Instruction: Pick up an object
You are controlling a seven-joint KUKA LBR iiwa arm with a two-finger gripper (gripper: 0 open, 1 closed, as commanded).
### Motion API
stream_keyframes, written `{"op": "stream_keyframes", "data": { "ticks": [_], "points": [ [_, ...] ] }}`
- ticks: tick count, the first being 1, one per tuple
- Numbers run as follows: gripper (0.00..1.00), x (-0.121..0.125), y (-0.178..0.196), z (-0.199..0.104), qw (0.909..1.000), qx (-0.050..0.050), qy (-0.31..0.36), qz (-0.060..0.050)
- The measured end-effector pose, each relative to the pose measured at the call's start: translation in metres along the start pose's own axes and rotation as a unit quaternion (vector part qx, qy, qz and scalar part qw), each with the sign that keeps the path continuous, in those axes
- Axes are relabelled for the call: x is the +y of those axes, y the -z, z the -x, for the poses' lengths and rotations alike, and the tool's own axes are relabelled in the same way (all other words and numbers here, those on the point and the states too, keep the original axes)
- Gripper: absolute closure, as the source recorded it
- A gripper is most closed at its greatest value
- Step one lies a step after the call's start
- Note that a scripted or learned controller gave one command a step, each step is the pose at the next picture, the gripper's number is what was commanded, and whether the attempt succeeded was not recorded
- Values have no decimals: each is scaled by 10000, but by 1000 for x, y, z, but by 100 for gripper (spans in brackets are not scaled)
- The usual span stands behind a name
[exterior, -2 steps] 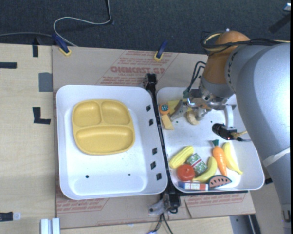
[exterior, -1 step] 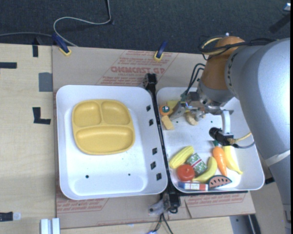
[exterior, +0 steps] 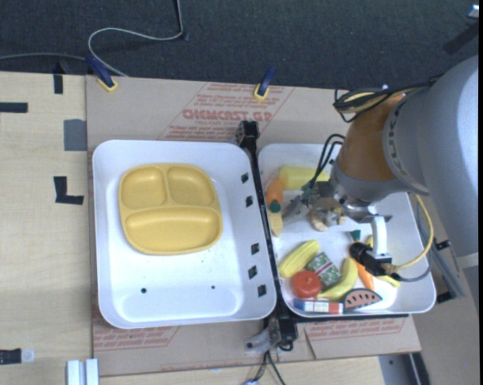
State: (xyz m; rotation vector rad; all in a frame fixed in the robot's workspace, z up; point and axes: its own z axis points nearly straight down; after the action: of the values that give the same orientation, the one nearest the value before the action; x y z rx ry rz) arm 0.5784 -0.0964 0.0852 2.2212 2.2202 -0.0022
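The arm's two-finger gripper (exterior: pixel 320 212) reaches down into the upper middle of the shallow white right bin (exterior: pixel 414 295), under the grey arm with its orange band (exterior: pixel 368 147). How far the claw stands open cannot be told: the wrist hides most of it, and the small metal parts below it are blurred. Whether it holds or touches anything cannot be told either.

Just left of the gripper, against the bin's left wall, lie a yellow block-shaped toy (exterior: pixel 295 175) and an orange bottle-like toy (exterior: pixel 273 191). Below the gripper sit a yellow plastic corn cob (exterior: pixel 298 257), a green carton with a dark label (exterior: pixel 326 269), a red round tomato-like toy (exterior: pixel 306 284), a yellow plastic banana (exterior: pixel 344 281) and a slice of toy watermelon (exterior: pixel 362 299). A small orange carrot-like piece (exterior: pixel 365 278) lies near the banana.

The shallow white left bin (exterior: pixel 113 295) holds a yellow three-compartment plastic plate (exterior: pixel 170 208) in its upper half.
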Motion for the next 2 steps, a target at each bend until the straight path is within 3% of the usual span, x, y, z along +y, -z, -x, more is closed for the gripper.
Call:
{"op": "stream_keyframes", "data": {
  "ticks": [1,2],
  "points": [
    [0,60,0,0,10000,1,8,7],
    [100,60,9,0,10000,0,12,-4]
  ]
}}
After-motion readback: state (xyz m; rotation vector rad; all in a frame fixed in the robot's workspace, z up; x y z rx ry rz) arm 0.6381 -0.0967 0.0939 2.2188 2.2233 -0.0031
